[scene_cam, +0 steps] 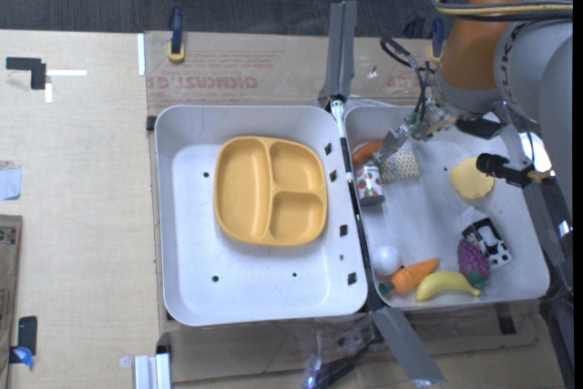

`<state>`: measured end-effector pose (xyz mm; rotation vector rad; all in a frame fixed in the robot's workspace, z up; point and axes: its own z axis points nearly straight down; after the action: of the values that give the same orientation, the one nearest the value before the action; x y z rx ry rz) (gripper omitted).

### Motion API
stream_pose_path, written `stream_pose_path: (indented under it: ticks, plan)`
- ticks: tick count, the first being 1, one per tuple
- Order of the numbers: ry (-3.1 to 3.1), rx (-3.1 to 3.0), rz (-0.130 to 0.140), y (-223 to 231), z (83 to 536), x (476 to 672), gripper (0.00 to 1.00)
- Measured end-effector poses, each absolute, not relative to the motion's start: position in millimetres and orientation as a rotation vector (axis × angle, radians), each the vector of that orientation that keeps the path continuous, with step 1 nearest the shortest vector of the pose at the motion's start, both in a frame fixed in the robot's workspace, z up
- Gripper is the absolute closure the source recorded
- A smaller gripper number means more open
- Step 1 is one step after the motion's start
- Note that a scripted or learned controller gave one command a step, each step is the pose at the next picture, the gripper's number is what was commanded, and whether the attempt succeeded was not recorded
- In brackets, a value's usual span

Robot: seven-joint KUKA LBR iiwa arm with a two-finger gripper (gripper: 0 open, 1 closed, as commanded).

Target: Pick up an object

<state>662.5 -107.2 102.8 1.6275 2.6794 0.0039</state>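
Note:
My gripper (397,144) reaches down into the back left part of the right bin (533,223). Its tip is right above a pale speckled block (403,165), touching it or nearly so. Just left of that lie an orange-red piece (366,149) and a small printed can (370,185) against the bin's left wall. A pale yellow round object (473,179) sits to the right of the gripper. Along the front of the bin are a white ball (385,258), a carrot (414,273), a banana (446,286), purple grapes (473,259) and a black-and-white block (490,239).
The left bin (182,223) holds a yellow divided plate (271,190). A grey post (342,46) stands behind the wall between the bins. The arm's orange band (478,41) and grey body cover the right bin's back right corner. Cables hang near the wrist.

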Motion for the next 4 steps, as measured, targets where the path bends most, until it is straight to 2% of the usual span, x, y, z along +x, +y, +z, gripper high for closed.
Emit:
stream_pose_path:
  ticks: [1, 2, 3, 4]
  plan:
    - [2.730, 1.545, 0.000, -103, 95, 661.1, 0.00]
    - [2.735, 1.549, -0.004, -104, 96, 659.4, 1.00]
    - [2.605, 1.760, -0.006, -46, 195, 659.4, 1.00]
    - [2.606, 1.760, -0.006, -46, 195, 659.3, 0.00]
